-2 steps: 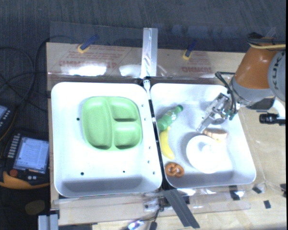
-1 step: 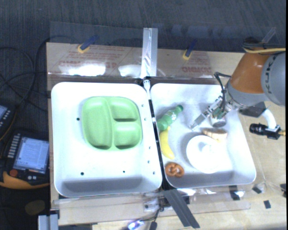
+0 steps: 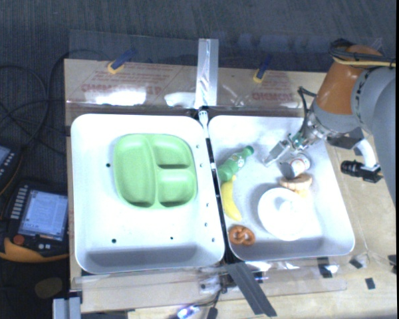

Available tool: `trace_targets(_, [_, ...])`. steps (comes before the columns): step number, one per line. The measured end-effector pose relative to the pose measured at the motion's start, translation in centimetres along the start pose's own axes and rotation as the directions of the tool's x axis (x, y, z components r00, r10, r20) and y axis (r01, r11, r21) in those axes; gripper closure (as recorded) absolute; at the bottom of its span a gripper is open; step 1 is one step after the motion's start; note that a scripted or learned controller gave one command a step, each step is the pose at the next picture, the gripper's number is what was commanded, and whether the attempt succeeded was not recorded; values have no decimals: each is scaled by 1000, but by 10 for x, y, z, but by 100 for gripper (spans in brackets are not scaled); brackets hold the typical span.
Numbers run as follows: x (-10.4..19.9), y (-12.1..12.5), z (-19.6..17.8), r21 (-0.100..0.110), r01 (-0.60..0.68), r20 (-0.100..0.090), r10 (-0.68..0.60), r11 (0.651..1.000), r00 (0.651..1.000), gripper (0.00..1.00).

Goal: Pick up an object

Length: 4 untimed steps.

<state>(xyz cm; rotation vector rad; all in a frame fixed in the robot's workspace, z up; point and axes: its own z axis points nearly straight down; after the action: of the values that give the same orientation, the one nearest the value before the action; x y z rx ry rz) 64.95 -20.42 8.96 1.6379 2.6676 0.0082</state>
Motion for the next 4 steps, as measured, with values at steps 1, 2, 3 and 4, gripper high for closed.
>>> trace_targets(1, [-7, -25, -60, 11, -142, -3, 142, 990, 990, 0])
trace_targets(2, [-1, -29, -8, 5, -111, -6, 111, 994, 994, 0])
trace_targets(3, [-2, -28, -18, 4, -111, -2, 111, 994, 994, 100])
trace_targets(4, [19, -56, -123, 11, -93, -4, 93, 996, 996, 100])
